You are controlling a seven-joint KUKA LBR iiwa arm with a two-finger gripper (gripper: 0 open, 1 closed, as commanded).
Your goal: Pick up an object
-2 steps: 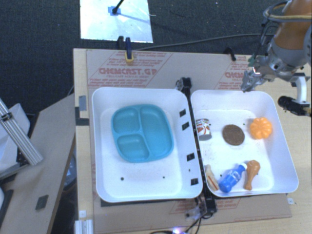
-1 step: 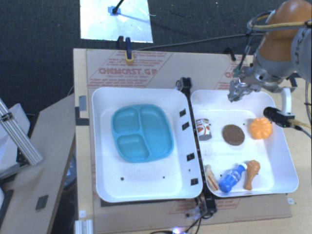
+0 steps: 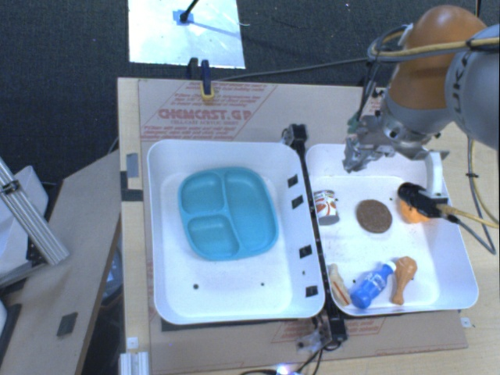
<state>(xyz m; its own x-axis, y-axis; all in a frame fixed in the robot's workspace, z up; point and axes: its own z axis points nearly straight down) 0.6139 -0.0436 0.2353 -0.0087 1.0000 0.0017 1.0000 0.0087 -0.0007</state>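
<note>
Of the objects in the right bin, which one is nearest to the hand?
The small can by the divider lies closest to the hand; the brown disc is slightly farther.

1 fixed overhead camera, slanted down over both bins (image 3: 234,151).

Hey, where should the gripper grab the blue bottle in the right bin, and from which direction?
Probably across the middle of its body, coming straight down. The blue bottle lies on its side, slanting from lower left to upper right, so the fingers should close across its width. A strip-like item lies close on its left and a drumstick on its right, leaving little room.
</note>
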